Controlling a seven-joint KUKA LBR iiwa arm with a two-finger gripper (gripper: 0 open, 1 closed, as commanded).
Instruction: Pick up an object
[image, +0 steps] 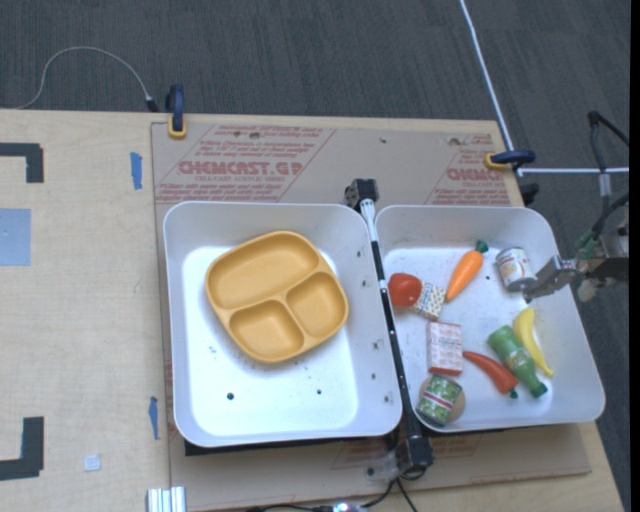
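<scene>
The right bin (570, 400) holds several toy items. A small silver can (512, 267) lies near its far right side, with an orange carrot (463, 274) to its left. A red tomato (404, 290) and a small checkered box (431, 300) sit by the left wall. Toward the front are a red-and-white carton (445, 346), a red chili (491, 369), a green bottle (517, 356), a yellow banana (532, 338) and a round green-lidded jar (440, 398). My gripper (540, 281) reaches in over the right wall, its tip just right of the can and above the banana.
The left bin (200, 400) carries a yellow divided plate (276, 295). A black clamp (361, 191) sits where the two bins meet at the back. Both bins rest on a cardboard sheet (250, 160) held by clamps.
</scene>
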